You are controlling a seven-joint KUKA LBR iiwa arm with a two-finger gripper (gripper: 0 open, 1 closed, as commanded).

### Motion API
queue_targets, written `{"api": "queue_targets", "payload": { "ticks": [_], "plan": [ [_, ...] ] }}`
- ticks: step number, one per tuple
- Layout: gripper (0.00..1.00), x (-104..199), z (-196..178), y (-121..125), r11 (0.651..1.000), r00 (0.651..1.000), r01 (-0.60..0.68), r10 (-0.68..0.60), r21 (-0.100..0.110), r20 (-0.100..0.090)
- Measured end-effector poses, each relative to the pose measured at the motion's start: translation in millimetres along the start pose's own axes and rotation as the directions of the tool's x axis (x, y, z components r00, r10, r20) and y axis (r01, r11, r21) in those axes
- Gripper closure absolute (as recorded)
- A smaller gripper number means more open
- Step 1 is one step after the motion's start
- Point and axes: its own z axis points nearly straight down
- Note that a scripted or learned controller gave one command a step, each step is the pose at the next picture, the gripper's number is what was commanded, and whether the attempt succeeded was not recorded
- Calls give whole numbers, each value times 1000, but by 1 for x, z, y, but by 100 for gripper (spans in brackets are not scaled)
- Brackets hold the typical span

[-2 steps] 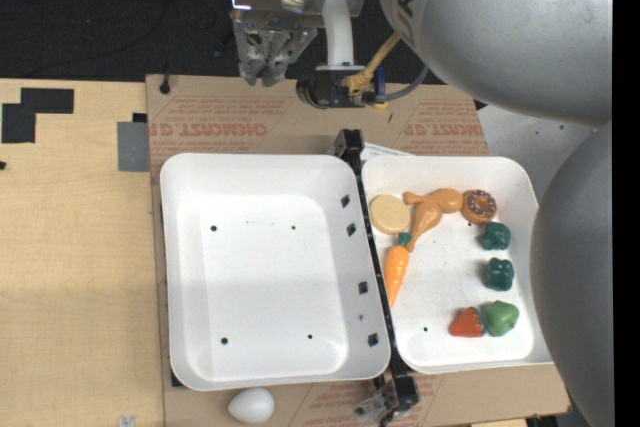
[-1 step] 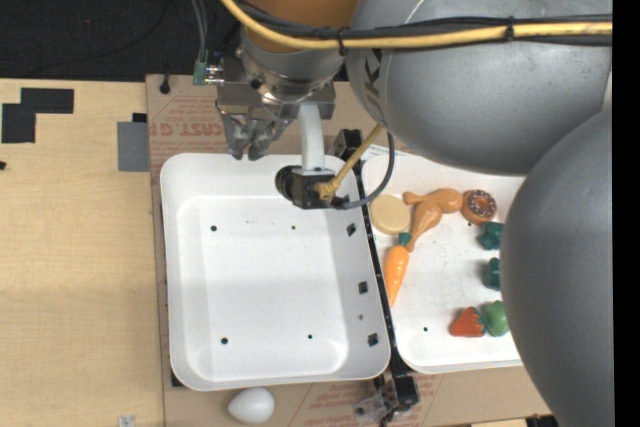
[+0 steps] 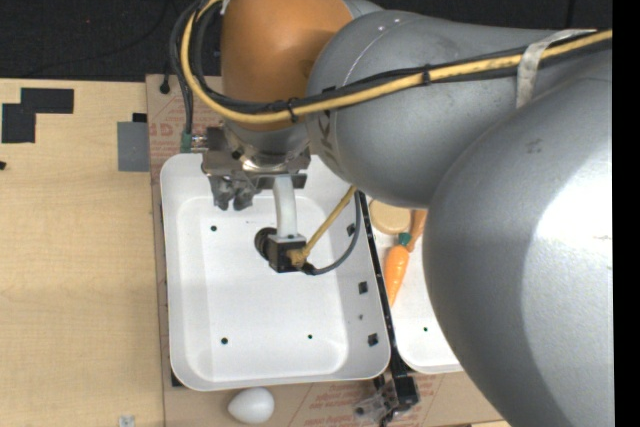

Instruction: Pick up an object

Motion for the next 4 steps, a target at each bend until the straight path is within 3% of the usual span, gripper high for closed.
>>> {"api": "queue_targets", "payload": {
  "ticks": [1,2,3,4],
  "plan": [
    [100,0,53,56,1000,1000,-2,1,-12,-3],
    [100,-1,143,29,1000,1000,-4,4,-1,-1],
    [100,1,128,56,1000,1000,1,-1,-14,-5],
    [100,0,119,55,1000,1000,-1,1,-9,-4]
  ]
}}
